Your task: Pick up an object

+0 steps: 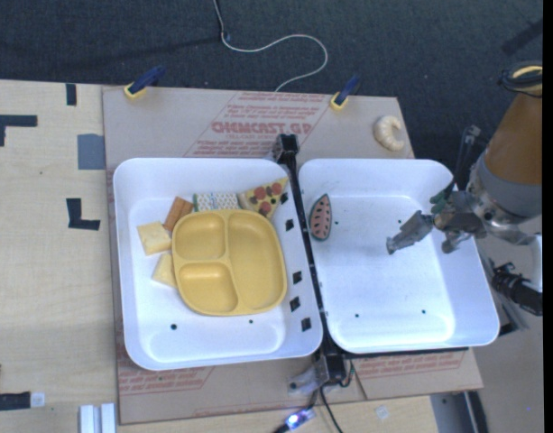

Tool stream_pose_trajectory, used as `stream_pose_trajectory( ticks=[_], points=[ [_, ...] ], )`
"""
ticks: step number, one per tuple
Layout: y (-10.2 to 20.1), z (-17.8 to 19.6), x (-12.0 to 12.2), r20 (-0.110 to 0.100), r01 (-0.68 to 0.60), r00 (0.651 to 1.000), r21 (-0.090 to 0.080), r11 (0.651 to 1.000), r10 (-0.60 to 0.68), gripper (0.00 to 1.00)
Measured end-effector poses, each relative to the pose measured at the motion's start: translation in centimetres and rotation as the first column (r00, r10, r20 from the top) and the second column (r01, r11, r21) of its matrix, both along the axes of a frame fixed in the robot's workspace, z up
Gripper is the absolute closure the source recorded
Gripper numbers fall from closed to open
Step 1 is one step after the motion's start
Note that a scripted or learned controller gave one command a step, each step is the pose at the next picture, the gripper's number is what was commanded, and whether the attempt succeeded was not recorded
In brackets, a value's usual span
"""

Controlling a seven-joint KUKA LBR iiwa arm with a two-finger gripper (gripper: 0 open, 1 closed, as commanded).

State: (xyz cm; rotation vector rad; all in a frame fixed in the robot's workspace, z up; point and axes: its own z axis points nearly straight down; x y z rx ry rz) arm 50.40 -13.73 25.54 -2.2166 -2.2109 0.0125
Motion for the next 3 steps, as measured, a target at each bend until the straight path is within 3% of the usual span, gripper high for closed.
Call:
stream_pose_trajectory(
  ticks=[1,3],
  points=[
    [0.0,0.6,0.2,0.011,-0.003,1.0,-0.002,1.0,0.003,0.0],
    [-0.3,-12.1,0.9,0.006,-0.003,1.0,-0.001,1.0,0.003,0.0]
  ],
)
